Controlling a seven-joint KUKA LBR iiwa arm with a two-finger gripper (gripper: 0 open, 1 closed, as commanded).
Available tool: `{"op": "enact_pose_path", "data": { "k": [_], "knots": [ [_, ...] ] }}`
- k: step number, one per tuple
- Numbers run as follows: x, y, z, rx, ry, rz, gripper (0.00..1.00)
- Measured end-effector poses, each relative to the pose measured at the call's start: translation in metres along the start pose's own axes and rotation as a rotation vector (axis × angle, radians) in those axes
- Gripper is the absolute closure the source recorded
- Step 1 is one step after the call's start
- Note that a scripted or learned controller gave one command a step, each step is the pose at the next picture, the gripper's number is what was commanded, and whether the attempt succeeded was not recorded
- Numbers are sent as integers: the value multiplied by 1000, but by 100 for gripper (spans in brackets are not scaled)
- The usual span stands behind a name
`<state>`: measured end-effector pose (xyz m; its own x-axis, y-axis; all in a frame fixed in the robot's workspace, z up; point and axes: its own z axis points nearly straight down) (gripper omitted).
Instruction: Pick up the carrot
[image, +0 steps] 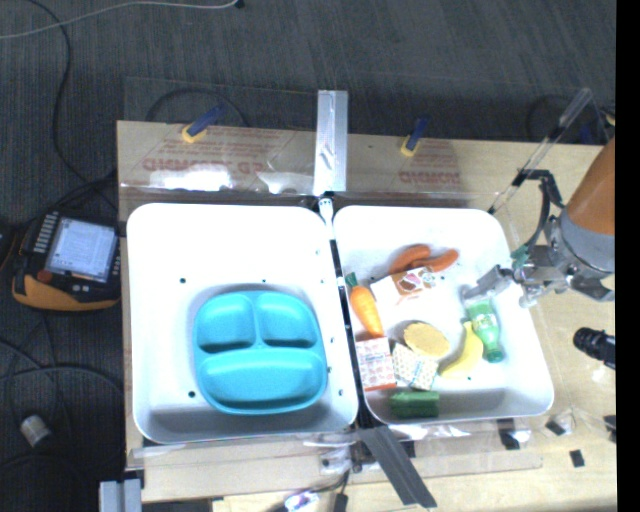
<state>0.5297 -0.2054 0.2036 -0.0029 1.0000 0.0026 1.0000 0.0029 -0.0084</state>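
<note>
So we're still at the approach step: the carrot (366, 309) lies at the left edge of the right bin (520, 345), mid-frame. Our pincer (497, 285) hovers near the bin's right side, looks splayed and empty. Next it needs to travel left and drop down.

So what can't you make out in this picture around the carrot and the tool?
- Tool, camera view: too small and blurred to tell its finger state.
- Carrot: its left side sits against the bin wall, so contact there is unclear.
- Arm: cut off by the right edge.
- Snack packets: labels too small to read.
</note>
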Motion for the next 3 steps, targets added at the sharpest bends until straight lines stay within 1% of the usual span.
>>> {"op": "enact_pose_path", "data": {
  "k": [1, 2, 3],
  "knots": [
    [17, 46, 9, -1, -3, -177, 0],
    [88, 13, 87, 0, 0, -302, 0],
    [90, -18, 112, -34, -25, -175, 0]
  ]
}}
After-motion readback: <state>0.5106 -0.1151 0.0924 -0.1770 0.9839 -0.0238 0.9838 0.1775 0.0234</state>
